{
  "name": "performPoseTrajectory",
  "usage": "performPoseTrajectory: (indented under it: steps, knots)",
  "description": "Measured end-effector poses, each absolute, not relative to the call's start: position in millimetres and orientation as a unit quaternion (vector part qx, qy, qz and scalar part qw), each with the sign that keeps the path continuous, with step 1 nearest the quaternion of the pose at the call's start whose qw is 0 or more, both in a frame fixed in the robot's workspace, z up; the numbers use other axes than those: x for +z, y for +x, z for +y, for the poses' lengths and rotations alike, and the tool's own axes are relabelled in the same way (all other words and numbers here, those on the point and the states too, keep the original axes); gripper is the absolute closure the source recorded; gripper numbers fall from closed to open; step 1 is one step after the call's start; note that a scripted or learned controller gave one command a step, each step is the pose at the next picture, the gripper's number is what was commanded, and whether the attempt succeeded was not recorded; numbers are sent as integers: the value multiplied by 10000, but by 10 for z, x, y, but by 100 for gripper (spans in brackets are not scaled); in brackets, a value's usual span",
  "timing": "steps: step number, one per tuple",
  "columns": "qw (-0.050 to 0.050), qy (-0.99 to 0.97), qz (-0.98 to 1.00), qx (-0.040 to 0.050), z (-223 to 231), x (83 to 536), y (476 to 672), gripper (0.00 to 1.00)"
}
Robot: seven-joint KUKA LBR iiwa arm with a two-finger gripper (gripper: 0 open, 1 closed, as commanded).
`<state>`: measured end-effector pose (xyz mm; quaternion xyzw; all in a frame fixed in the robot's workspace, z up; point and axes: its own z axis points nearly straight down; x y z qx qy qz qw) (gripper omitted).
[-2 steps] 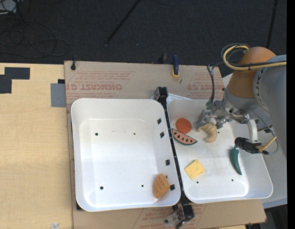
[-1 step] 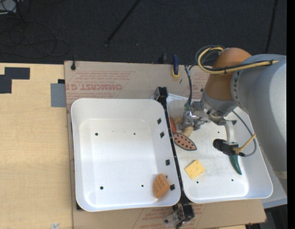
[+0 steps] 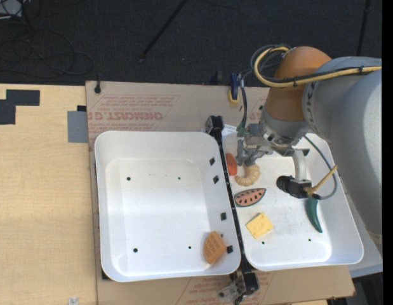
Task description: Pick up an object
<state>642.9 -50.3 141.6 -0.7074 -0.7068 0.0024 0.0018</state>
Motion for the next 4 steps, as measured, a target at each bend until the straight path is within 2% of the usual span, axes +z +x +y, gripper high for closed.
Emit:
performPoseTrajectory:
  steps: [1,2,3,4]
  knots:
    - [-63,-7068,-7074,-50,-562,3015,6462,100]
    - [-12,-7079,-7064,3,-963,3205,6440,100]
    - [-6,-7079,-7063,6,-1312,3375,6439,100]
    - [-15,-7074,-7068,-3,-1524,3789,6443,100]
